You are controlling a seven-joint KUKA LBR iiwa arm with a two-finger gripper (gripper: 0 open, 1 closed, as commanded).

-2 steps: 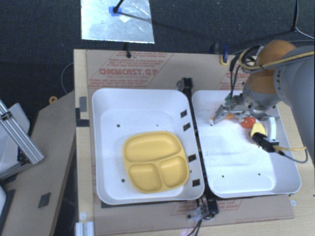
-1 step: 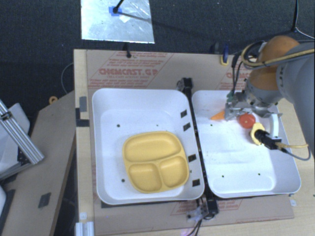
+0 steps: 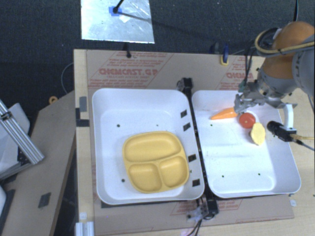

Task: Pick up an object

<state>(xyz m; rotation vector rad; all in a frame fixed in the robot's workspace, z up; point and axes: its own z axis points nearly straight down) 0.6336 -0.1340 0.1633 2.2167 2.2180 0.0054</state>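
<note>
In the camera view, the surface [image 3: 147, 65] carries two white bins side by side. The left bin [image 3: 108, 132] holds a yellow divided tray [image 3: 155, 160] lying flat toward its near side. The right bin [image 3: 246, 173] holds three small things in its far right part: an orange carrot [image 3: 223, 114], a red tomato [image 3: 247, 119] just right of it, and a pale yellow piece [image 3: 258, 133] near the tomato. The gripper [image 3: 243, 103] hangs low over the carrot's right end and the tomato; I cannot tell how it is set.
</note>
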